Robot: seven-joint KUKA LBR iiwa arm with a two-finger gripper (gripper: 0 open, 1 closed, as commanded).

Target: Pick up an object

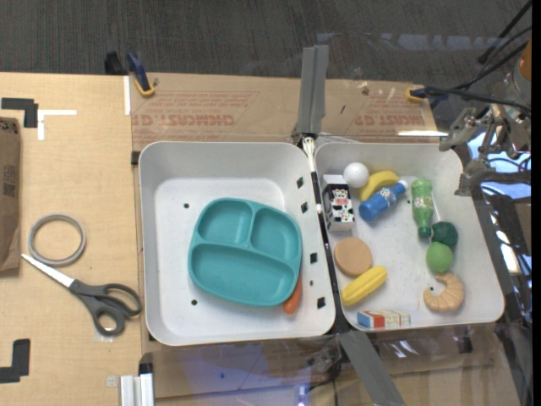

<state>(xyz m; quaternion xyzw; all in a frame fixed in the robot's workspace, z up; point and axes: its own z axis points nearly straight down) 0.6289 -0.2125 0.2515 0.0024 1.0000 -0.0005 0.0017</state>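
Off to the left of the bins, a pair of grey-handled scissors (89,293) lies on the bench (68,184), and a roll of tape (57,238) sits just beyond it. A brown paper bag (8,194) pokes in at the far left edge.

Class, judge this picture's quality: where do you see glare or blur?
Camera view: bluish glare streaks the upper right corner by the metal gripper, whose outline is blurred; the teal divided plate and yellow banana are sharp, evenly lit, with soft shadows.

Teal plate (245,255) in left bin (161,227)
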